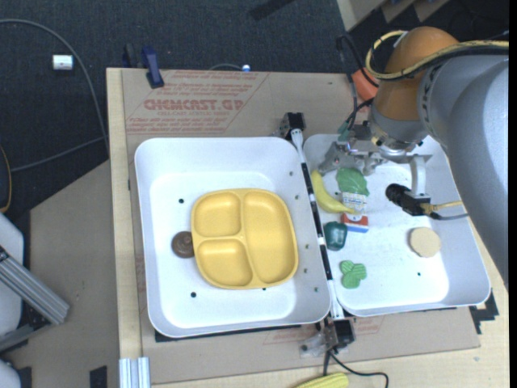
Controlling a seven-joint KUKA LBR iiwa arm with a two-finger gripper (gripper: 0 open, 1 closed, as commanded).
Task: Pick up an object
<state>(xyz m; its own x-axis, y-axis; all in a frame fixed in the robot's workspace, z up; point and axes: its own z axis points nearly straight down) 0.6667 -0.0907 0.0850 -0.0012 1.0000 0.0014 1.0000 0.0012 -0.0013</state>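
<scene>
The grey arm enters from three o'clock and bends down over the right bin, its orange band above the wrist. The gripper hangs at the bin's upper-left part, directly over a green-topped bottle; whether its jaws are wide or narrow I cannot tell. A banana lies just at nine o'clock of the bottle. The left bin holds a yellow divided plate.

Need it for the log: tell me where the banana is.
The banana lies in the right bin, against its left wall, just left of the green bottle under the hand.
</scene>
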